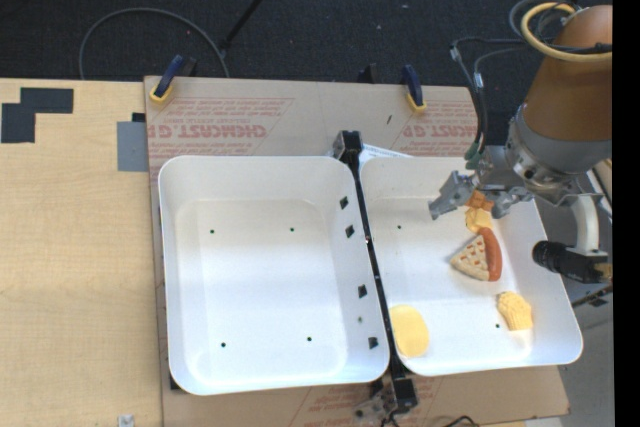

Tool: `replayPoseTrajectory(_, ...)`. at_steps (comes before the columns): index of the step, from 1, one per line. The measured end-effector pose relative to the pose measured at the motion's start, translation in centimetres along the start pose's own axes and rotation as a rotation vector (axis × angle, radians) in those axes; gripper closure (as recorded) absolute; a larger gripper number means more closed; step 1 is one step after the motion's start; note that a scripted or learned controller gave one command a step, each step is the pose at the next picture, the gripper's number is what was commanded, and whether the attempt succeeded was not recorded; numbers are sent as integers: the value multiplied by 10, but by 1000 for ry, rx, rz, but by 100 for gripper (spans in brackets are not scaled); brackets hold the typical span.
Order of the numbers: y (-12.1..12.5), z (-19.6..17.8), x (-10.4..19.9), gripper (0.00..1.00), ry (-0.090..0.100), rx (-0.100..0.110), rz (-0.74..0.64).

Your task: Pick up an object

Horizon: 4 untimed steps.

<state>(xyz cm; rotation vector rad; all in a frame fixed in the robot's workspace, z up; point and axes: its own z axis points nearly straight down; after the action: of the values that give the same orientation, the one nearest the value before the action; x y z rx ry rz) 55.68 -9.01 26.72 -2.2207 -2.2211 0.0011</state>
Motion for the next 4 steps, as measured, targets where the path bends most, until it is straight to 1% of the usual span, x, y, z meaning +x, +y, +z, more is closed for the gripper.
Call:
replayPoseTrajectory(1, -11, 167, -72, 0, -2, -7, -1)
replayPoseTrajectory(2, -12, 158, -73, 100, -2, -6, 2)
replayPoseTrajectory(3, 13, 68, -18, 100, 0, -8, -5)
replayPoseTrajectory(4, 22, 26, 1, 100, 0, -4, -18)
